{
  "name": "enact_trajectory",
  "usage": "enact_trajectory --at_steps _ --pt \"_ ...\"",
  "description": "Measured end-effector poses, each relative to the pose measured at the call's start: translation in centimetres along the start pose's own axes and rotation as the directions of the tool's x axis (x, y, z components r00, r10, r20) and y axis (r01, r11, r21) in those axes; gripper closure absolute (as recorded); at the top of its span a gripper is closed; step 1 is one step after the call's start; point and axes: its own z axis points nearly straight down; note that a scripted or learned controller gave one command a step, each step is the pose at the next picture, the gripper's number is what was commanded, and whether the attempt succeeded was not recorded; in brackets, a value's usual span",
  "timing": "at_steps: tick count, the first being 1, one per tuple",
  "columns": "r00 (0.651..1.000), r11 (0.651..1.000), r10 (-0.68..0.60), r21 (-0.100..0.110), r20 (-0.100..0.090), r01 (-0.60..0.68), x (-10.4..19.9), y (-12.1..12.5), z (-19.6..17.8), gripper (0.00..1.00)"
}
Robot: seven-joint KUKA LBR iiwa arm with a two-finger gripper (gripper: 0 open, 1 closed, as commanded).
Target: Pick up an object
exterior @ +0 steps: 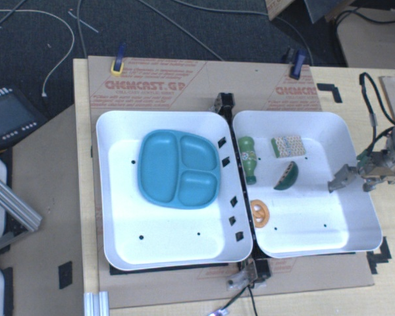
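White plastic bins are seen side by side on the tabletop (184,78). In the left bin (118,242) a blue divided plate (179,168) is laid flat. In the right bin (342,229) four small things are found: a green bottle (248,158) along the left wall, a patterned packet (288,146) (speckled, roughly square) near the back, a green watermelon slice (286,176) in the middle, and a pretzel (259,212) toward the front left. The hand (345,178) is seen at that bin's right rim, well apart from them all; nothing is held, and whether its fingers are spread cannot be told.
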Motion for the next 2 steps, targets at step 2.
enact_trajectory --at_steps 2 --pt "1.000 1.000 -0.004 -0.009 0.002 0.004 -0.1 -0.2 3.7 0.00"
